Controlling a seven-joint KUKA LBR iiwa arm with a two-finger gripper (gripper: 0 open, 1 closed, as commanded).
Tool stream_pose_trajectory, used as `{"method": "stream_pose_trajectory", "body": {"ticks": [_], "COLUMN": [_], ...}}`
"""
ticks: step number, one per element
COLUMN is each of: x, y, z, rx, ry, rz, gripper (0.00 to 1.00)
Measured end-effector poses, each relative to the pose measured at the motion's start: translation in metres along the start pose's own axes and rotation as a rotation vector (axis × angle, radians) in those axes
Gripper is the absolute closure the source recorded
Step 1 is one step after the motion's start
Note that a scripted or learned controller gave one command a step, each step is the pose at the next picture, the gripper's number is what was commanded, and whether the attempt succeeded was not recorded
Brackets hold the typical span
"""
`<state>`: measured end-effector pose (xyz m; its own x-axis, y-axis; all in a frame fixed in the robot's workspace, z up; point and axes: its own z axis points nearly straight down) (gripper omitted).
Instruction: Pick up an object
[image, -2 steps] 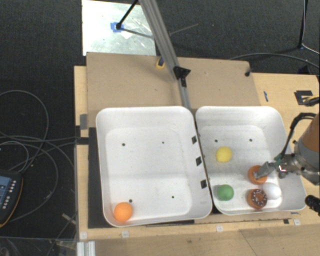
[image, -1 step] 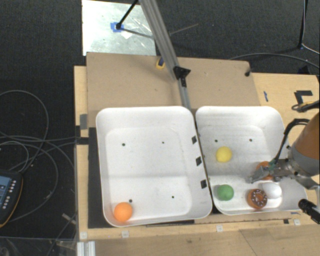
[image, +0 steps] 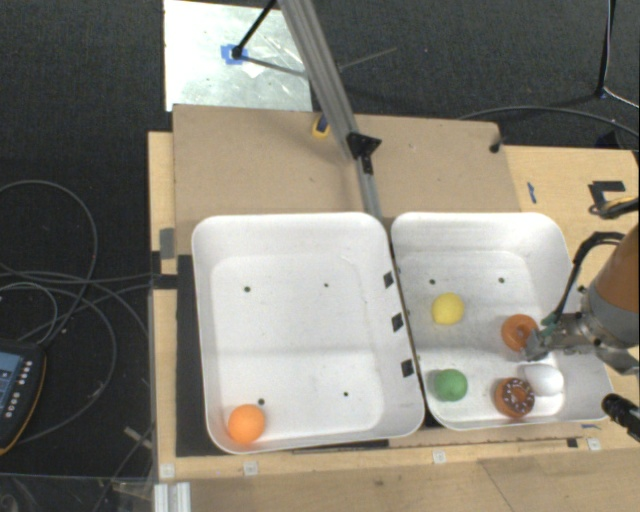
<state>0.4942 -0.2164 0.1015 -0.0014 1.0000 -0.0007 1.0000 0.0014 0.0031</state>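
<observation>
The right bin (image: 480, 235) holds a yellow ball (image: 447, 309), a green ball (image: 448, 385), an orange round piece (image: 518, 331), a white ball (image: 543, 380) and a brown sprinkled doughnut (image: 515, 397). An orange ball (image: 245, 424) lies in the front left corner of the left bin (image: 290, 250). My gripper (image: 545, 340) reaches in from the right, low over the right bin. Its tip sits just right of the orange round piece and above the white ball. I cannot make out anything held in it.
A grey pole (image: 335, 90) slants across the cardboard sheet behind the bins. Black clips (image: 397, 321) sit on the rims where the two bins meet. Cables lie on the floor to the left.
</observation>
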Motion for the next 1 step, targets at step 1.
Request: {"method": "stream_pose_trajectory", "body": {"ticks": [1], "x": [0.0007], "y": [-0.0011], "z": [-0.0435], "rx": [-0.002], "ry": [-0.001], "rz": [-0.002], "gripper": [1.00]}}
